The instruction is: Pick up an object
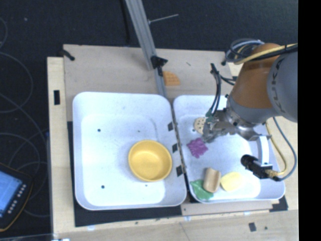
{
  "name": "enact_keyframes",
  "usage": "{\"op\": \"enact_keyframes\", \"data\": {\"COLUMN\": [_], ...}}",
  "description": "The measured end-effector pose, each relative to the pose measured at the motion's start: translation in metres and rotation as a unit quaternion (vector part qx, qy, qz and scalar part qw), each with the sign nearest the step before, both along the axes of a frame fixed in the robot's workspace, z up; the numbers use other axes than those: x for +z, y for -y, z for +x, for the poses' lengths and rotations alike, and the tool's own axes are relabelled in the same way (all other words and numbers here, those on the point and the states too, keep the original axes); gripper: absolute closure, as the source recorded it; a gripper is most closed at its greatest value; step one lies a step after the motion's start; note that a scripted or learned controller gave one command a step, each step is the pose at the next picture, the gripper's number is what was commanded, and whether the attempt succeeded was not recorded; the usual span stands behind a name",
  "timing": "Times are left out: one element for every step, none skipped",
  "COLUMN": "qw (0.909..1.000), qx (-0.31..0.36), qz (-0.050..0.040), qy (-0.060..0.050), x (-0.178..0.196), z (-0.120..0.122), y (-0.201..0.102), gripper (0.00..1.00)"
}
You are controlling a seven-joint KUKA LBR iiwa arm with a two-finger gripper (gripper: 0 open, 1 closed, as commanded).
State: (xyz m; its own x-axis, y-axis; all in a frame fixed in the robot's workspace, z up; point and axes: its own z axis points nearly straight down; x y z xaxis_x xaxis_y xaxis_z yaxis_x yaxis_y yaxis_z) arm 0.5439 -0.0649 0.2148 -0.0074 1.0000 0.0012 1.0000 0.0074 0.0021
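Grey and metallic, the end effector (210, 127) hangs low over the right bin (251, 195), at its upper middle; whether it is parted or closed cannot be told from this angle. Just beside it on the upper left lies a small cream perforated object (199, 125), touching or nearly touching it. Directly below sits a purple object (197, 147) on the bin floor, just beside the end effector but not visibly gripped. Further down, along the bin's near wall, a tan cylinder (211, 179) rests against a green item (198, 189), with a yellow lemon-shaped object (232, 181) just to their right. The grey arm with its orange band (253, 87) enters from the right, cables trailing. The left bin (90, 134) holds a yellow bowl (149, 160), upright, near its lower right. An orange block (171, 79) lies on the worktop (100, 69) behind the bins.
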Motion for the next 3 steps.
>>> {"op": "enact_keyframes", "data": {"qw": [1.0000,1.0000,1.0000], "qx": [0.000,0.000,0.001], "qz": [0.0001,0.0002,0.0005], "qy": [0.000,-0.001,0.000], "x": [0.006,0.002,0.018], "z": [0.015,0.029,0.030], "y": [-0.043,-0.095,-0.146], "gripper": [1.00,1.00,1.00]}}
